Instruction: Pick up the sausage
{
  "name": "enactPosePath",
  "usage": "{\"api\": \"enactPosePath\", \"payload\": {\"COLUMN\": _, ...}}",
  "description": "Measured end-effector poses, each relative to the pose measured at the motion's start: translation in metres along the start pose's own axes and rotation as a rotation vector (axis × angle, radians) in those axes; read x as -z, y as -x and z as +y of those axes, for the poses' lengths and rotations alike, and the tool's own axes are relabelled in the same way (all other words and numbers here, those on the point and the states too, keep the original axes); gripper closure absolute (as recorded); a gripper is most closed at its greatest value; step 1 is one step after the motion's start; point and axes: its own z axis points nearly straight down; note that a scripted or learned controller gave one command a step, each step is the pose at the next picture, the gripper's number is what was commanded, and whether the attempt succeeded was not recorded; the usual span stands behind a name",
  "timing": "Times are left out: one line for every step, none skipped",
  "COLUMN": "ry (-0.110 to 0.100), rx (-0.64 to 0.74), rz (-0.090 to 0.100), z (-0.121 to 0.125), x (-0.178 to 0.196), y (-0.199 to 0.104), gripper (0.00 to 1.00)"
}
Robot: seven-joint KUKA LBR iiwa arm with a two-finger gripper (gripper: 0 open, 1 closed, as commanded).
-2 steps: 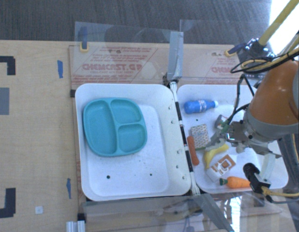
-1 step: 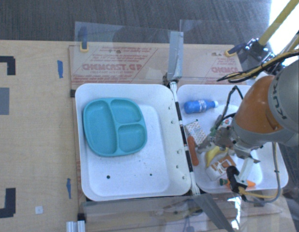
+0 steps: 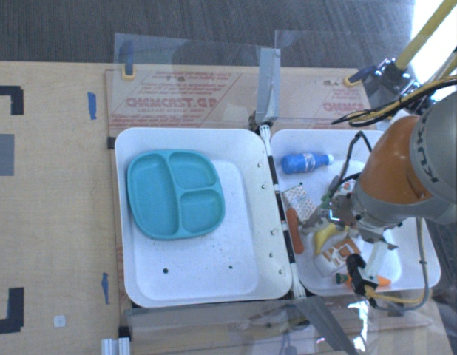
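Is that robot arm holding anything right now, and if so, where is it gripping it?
It cannot be told. The arm's wrist hides the claw over the right bin. The sausage lies by that bin's left wall, with nothing gripping it.

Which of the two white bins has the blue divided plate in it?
The left bin. It holds the turquoise three-compartment plate, while the right bin, where the arm reaches in, holds a blue bottle, the sausage and other small items.
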Motion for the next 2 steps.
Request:
{"api": "enactPosePath", "payload": {"ry": 0.002, "rx": -0.003, "rz": 0.001, "z": 0.0008, "x": 0.0102, "y": 0.0006, "gripper": 1.00}}
{"api": "enactPosePath", "payload": {"ry": 0.002, "rx": -0.003, "rz": 0.000, "z": 0.0008, "x": 0.0103, "y": 0.0007, "gripper": 0.00}}
